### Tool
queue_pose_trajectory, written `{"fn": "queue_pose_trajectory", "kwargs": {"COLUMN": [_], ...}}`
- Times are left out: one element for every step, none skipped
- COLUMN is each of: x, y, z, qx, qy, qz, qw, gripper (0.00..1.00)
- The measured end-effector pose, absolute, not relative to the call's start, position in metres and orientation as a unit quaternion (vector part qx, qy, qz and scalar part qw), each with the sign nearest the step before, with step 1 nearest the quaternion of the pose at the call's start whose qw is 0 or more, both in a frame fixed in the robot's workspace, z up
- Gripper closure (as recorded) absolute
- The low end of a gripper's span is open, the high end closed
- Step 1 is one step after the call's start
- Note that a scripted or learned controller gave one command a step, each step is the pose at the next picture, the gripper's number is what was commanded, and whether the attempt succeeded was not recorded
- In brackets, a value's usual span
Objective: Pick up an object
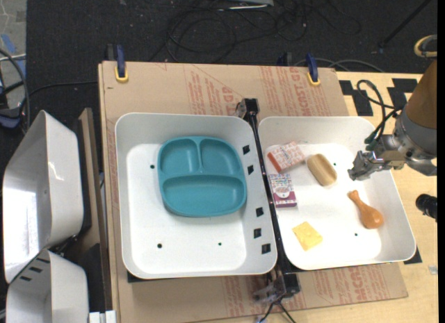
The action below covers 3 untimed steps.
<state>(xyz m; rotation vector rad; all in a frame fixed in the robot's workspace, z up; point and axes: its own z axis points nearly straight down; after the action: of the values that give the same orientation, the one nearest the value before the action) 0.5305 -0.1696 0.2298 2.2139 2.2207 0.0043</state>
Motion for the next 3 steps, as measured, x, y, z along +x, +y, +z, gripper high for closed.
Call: {"fn": "queue_pose_trajectory", "kwargs": {"x": [0.535, 0.54, 0.545], "y": [-0.106, -0.05, 0.008], "z": [0.225, 0.237, 0.226], "qx": [0.704, 0.704, 0.704], "qy": [0.71, 0.711, 0.71], "qz": [0.0007, 0.0013, 0.0001], "qw": [-0.001, 0.0, -0.001], "gripper": [1.0, 1.0, 1.0]}}
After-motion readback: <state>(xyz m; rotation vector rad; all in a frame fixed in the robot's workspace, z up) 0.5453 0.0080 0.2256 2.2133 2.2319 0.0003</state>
